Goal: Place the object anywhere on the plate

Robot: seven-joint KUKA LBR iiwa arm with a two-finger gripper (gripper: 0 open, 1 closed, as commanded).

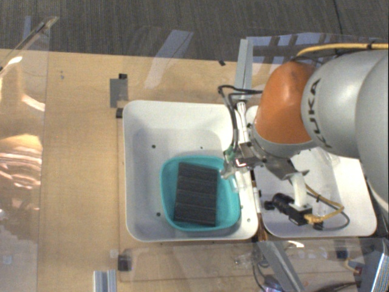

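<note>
One dark ribbed block [196, 193] is lying flat on the teal plate [167, 181] in the left bin [140, 132], long axis running near-to-far. Just right of it the claw [234, 160] is hovering; grip state I cannot tell.

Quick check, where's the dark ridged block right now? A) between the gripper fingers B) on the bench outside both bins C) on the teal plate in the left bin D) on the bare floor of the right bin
C: the dark ridged block lies flat on the teal plate, inside the left bin.
</note>
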